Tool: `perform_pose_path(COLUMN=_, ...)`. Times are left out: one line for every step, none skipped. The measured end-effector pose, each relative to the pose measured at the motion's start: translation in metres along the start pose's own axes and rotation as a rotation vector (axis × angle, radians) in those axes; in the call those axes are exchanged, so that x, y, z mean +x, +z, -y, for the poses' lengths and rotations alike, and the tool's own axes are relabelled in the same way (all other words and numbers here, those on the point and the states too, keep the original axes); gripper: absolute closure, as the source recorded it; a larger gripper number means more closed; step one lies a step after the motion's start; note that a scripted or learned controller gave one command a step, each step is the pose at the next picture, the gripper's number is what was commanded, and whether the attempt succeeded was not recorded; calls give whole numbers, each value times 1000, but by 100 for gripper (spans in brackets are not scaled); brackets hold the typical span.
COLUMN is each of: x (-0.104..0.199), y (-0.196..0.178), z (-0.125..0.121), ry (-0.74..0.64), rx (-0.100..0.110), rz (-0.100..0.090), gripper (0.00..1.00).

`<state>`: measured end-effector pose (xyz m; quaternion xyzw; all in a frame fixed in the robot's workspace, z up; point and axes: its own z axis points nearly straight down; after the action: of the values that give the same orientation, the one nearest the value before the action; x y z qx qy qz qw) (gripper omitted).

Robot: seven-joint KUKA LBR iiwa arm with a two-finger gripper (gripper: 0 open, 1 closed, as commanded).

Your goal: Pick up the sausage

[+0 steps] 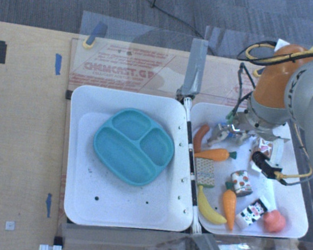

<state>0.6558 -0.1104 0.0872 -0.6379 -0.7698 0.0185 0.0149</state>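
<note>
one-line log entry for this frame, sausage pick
phase: approach | gripper: low in right bin, beside sausage | sausage: at bin's left wall, above carrot, not held | left bin: blue tray

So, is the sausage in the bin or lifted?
In the bin. The sausage lies at the right bin's left edge, beside the hand, not held.

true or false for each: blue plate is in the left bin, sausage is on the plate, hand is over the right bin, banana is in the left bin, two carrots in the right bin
1. The plate is in the left bin. True.
2. The sausage is on the plate. False: it lies in the right bin, by its left wall.
3. The hand is over the right bin. True, just right of the sausage.
4. The banana is in the left bin. False: right bin.
5. Two carrots are in the right bin. True.
</note>
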Motion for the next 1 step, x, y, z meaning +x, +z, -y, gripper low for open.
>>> perform_pose_path(x=4, y=0, z=-5, ry=240, rx=-18, rz=-8, gripper=0)
